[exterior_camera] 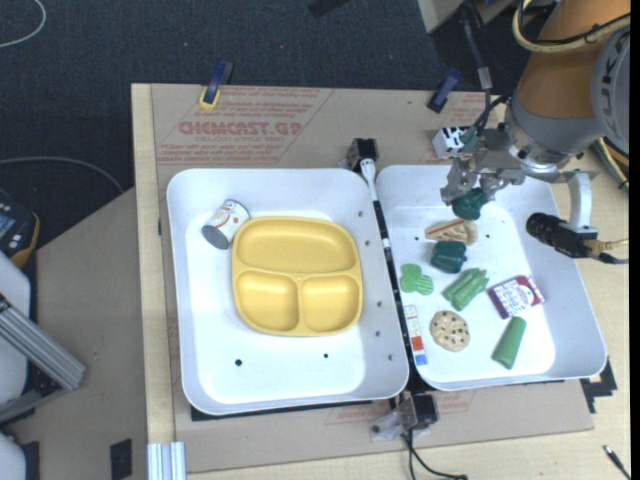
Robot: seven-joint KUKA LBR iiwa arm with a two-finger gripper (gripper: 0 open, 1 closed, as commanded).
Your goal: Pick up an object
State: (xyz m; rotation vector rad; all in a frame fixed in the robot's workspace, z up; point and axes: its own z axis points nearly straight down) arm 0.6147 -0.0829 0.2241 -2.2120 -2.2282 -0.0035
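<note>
My gripper [467, 196] hangs over the back of the right bin [570, 313], with the arm coming in from the upper right. A small dark teal piece [468, 207] sits between its fingertips, and the fingers are shut on it. Just below lies a tan sandwich-like toy [450, 232], then a dark teal block [449, 257]. Further forward are a light green leafy piece [416, 280], a green bundle [465, 288], a purple packet [515, 295], a cookie [450, 330] and a green cylinder [509, 340].
The left bin [190, 298] holds a yellow divided plate [297, 273] and a small can [225, 222] lying on its side at the back left. Clamps hold the brown board [250, 118] at its far edge.
</note>
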